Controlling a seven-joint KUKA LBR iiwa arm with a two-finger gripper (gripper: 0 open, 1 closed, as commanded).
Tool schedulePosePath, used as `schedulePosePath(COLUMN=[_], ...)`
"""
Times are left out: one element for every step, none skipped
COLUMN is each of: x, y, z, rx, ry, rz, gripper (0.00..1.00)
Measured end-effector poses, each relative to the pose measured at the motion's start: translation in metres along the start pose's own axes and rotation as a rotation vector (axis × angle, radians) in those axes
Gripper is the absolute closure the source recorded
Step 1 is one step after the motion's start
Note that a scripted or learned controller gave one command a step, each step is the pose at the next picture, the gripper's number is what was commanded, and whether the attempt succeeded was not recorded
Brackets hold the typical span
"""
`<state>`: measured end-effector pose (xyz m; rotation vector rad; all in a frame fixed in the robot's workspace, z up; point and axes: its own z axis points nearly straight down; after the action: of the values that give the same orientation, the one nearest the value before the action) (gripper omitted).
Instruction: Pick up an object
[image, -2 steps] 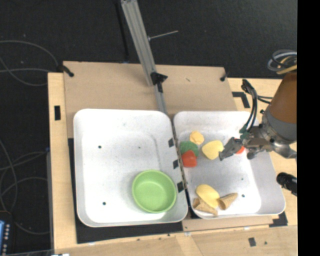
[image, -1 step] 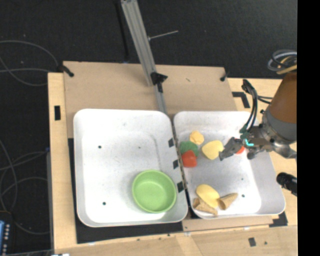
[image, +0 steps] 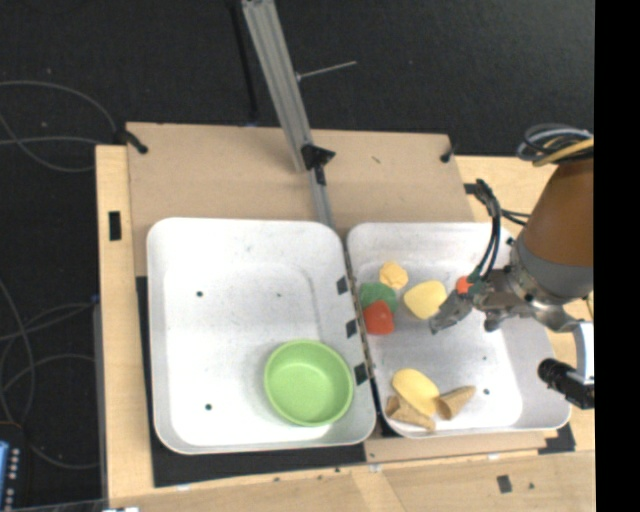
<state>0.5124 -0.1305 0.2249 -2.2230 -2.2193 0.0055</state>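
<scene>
Yellow object in right bin; gripper beside it, finger state unclear; black floor around bench.

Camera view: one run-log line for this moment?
gripper: over right bin, beside yellow piece | grasp: none seen | green bowl: left bin

Grey arm reaches in from right, wrist angled low

right bin | we see six pieces: small yellow piece, larger yellow piece, green piece touching red piece, yellow piece and tan cone near front rim
</scene>
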Motion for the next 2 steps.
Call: schedulePosePath(x=[-0.002, -0.001], y=[0.001, 0.002], z=[0.063, 0.106], rx=[0.003, 0.001], ry=[0.001, 0.000], rz=[0.000, 0.000], gripper=[0.00, 0.00])
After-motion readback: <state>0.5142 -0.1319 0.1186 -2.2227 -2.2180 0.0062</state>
